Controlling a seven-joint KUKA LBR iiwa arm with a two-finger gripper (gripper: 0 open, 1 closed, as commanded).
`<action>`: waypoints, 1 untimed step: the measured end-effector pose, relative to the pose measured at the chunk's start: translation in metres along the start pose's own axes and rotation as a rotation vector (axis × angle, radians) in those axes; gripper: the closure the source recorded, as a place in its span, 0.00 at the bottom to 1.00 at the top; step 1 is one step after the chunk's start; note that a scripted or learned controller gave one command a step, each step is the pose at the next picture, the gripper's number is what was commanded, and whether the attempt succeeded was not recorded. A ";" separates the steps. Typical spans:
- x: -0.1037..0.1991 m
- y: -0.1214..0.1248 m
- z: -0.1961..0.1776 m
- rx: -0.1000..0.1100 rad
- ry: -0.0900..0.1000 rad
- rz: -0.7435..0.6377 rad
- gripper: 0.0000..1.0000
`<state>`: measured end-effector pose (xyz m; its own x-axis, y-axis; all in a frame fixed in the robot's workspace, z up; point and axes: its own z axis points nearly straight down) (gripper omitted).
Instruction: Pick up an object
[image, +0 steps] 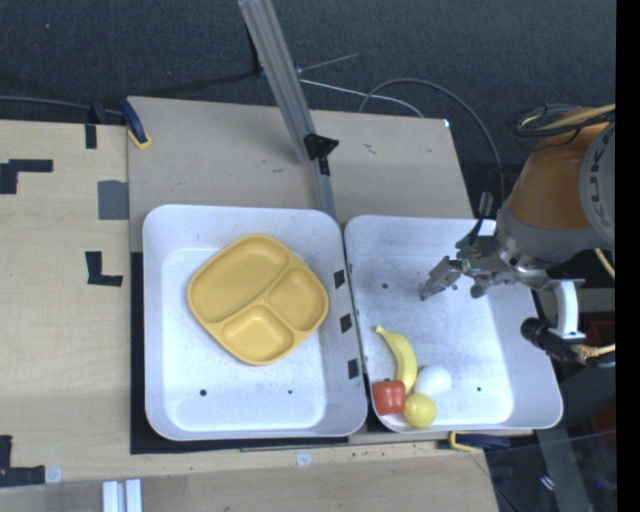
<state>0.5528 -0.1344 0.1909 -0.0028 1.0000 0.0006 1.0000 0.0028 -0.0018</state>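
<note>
Look first at the gripper (458, 281): its two fingers are spread apart, one pointing down-left toward the floor of the right bin (455, 325) and the other shorter one beside it, with nothing between them. You can see bare white bin floor under and around the tips; whether the tips touch that floor or hang just above it cannot be told from this slant.

The things to pick lie in the near corner of the same bin, well apart from the gripper. A yellow banana (399, 356) curves down toward a cluster: a red fruit (389, 397) to its left, a white ball (434, 380) to its right, and a small yellow round fruit (420, 410) in front. These touch or overlap one another, so you cannot make out their full outlines, and the red one sits right against the bin's wall.

The left bin (165, 330) holds a yellow divided plate (257, 299) with three compartments, lying flat and turned at an angle.

The arm (556, 200) comes in from the right, its orange band above the wrist, and it is cut off by the frame edge. The wrist tilts so the gripper points leftward and down over the right bin's middle.
</note>
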 end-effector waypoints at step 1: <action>0.000 0.000 0.000 0.000 0.000 0.000 0.00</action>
<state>0.5528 -0.1345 0.1910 -0.0024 1.0000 0.0006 1.0000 0.0024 -0.0014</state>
